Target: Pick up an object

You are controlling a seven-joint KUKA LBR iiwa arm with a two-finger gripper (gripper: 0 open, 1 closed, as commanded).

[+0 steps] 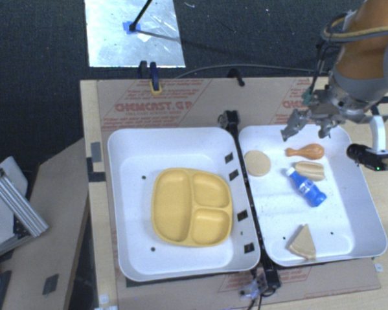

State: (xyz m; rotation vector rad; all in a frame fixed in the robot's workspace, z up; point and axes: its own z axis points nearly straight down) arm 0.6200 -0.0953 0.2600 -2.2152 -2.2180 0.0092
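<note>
The right bin holds several small items. A tan round disc lies near its left wall. An orange-brown drumstick rests at the back, with a pale bread-like piece just in front of it. A blue bottle with a white cap lies slanted in the middle. A tan wedge sits near the front. My gripper hangs over the bin's back edge, just behind the drumstick, open with nothing between its fingers.
The left bin holds a yellow divided tray. A black hinge strip runs between the bins. A black fitting juts in at the right bin's right rim. Cables cross the cardboard behind the bins.
</note>
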